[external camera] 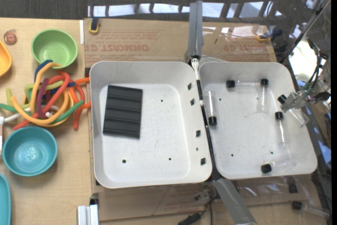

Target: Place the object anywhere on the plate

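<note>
Seen from above at a slant, two shallow white bins sit side by side on brown cardboard [142,45]. The left bin [152,179] holds one thing: a black ribbed slab [124,111], rectangular with ridges running along its length. It lies flat on the bin floor toward 9 o'clock, close to the bin's left wall and touching nothing else. The right bin [242,129] holds several clear tubes with black caps. One tube [246,82] lies across the floor at 12 o'clock, another [209,108] runs along the wall at 9 o'clock, a third [281,131] lies at 3 o'clock and a fourth [276,162] at 5 o'clock. What the bright clutter beyond the right bin's rim at 3 o'clock is cannot be told; the slab is well apart from it, a full bin away. A wooden table [31,26] spreads out at 9 o'clock of the view. On it stand a green bowl [54,48] and, lower down, a light blue bowl [30,150], with a tangle of coloured cords [50,97] between them. An orange dish edge [2,58] shows at the left border and a teal dish edge [2,200] at 7 o'clock, both cut off by the frame.
</note>
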`<state>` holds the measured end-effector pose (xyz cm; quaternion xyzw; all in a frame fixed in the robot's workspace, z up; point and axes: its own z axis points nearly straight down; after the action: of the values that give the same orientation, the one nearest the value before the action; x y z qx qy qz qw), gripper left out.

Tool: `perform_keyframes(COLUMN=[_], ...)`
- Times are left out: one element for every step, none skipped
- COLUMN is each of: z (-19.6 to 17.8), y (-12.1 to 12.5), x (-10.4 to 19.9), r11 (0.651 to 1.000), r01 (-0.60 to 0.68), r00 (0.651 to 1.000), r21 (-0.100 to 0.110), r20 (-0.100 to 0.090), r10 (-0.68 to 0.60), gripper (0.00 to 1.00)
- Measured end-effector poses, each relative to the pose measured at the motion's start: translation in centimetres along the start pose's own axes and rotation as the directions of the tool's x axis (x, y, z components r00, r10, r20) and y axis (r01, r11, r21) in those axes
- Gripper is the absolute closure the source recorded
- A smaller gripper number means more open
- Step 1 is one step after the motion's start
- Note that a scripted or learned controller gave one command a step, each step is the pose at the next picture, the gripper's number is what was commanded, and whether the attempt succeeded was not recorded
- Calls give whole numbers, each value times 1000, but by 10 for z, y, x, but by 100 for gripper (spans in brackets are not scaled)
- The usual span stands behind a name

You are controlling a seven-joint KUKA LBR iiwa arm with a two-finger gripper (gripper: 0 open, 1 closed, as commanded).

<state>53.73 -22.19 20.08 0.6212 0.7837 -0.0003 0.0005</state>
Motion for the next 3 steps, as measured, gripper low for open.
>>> perform_keyframes(z=[44, 13, 33], y=[-53, -35, -58], x=[37, 8, 14], r11=[992, 993, 974], r01=[125, 114, 228], r00=[992, 993, 974], r21=[2, 0, 0], r20=[-3, 0, -2], r10=[-125, -114, -228], gripper=[100, 100, 100])
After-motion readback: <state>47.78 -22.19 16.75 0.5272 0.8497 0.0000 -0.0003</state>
